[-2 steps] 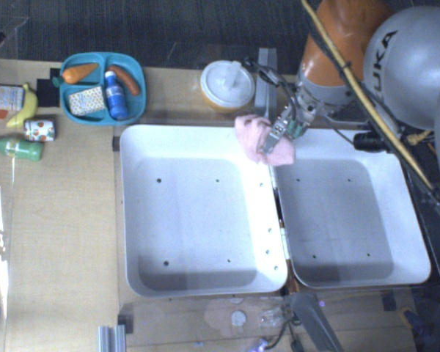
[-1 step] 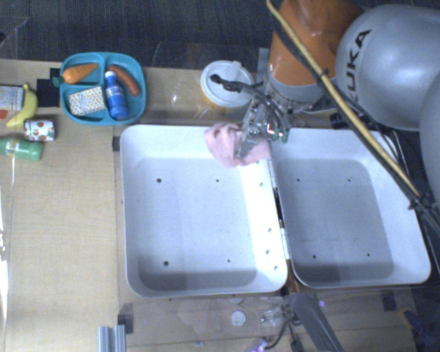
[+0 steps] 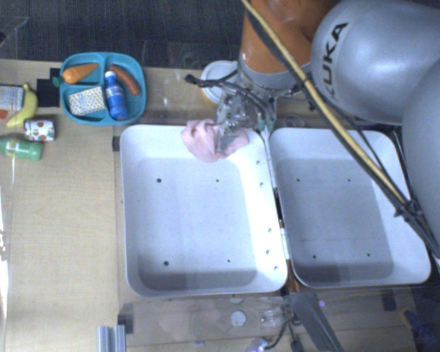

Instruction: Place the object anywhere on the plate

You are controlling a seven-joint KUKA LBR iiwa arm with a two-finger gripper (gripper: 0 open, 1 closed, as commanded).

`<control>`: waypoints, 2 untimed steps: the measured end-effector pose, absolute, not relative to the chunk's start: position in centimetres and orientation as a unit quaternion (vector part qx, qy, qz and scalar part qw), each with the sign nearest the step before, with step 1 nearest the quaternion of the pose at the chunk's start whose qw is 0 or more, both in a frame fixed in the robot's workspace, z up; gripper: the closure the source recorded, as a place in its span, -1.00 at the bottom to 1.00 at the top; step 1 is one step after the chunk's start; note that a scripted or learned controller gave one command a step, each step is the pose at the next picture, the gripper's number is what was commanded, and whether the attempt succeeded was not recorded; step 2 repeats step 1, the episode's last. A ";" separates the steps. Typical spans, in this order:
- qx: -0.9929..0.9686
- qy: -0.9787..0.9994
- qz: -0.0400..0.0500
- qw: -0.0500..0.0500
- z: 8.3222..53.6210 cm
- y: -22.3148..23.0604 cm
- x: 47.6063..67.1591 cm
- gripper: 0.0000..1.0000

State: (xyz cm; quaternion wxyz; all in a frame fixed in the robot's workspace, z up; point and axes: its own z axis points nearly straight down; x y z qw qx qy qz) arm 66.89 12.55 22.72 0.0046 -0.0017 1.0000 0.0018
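A soft pink object (image 3: 200, 142) hangs at the far edge of the left bin (image 3: 191, 218), near its back right corner. My gripper (image 3: 228, 136) reaches down from the orange-banded wrist and its fingers (image 3: 224, 141) pinch the pink object's right part. A blue divided plate (image 3: 136, 70) sits on the bench to the far left of the gripper and holds a carrot, a blue bottle and a sausage. Just behind the gripper, a round white dish (image 3: 217, 72) is partly hidden by the wrist.
The right bin (image 3: 352, 211) lies beside the left one, under the arm. A banana (image 3: 26, 107), a small can (image 3: 39, 130), a green bottle (image 3: 15, 148) and a small carton (image 3: 1, 97) lie at the bench's left edge.
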 end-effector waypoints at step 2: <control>-0.001 1.000 0.002 0.005 22.7 12.5 66.9 -1.00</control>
